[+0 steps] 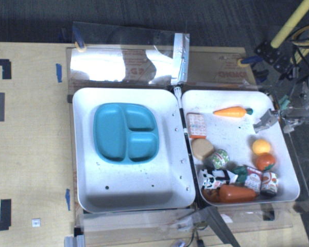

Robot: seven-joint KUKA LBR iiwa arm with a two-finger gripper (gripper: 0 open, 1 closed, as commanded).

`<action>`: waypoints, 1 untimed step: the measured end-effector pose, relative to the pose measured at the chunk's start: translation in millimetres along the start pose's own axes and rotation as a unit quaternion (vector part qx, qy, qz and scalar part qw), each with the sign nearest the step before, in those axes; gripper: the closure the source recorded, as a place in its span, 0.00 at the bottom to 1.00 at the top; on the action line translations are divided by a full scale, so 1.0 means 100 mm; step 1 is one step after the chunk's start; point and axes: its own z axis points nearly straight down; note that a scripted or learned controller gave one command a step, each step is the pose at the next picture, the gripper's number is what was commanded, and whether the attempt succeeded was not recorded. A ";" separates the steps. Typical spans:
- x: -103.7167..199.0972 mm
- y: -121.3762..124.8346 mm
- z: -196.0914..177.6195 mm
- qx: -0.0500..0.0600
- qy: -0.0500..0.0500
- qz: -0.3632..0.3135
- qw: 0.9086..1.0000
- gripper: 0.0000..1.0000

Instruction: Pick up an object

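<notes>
The right bin (232,99) holds a pile of toy food. An orange carrot (229,112) lies near its far side, and a pink-and-white packet (196,125) lies by its left wall above a round tan bun (202,148). A yellow lemon (261,146) and a red tomato (265,161) sit by the right wall. Along the near edge are a green-and-white ball (220,158), a black-and-white cow toy (216,178), a red sausage (237,193) and a small bottle (253,179). My gripper (268,120) hangs over the bin's right rim, just above the lemon and to the right of the carrot.
A blue divided plate (126,133) lies in the left bin (87,189). A clear plastic sheet (129,60) stands behind the left bin. Cables and a yellow rod (293,17) crowd the far right corner. Tan bench (26,153) stretches to the left.
</notes>
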 end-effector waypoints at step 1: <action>-0.39 0.10 1.18 0.005 0.001 -0.056 0.998 0.00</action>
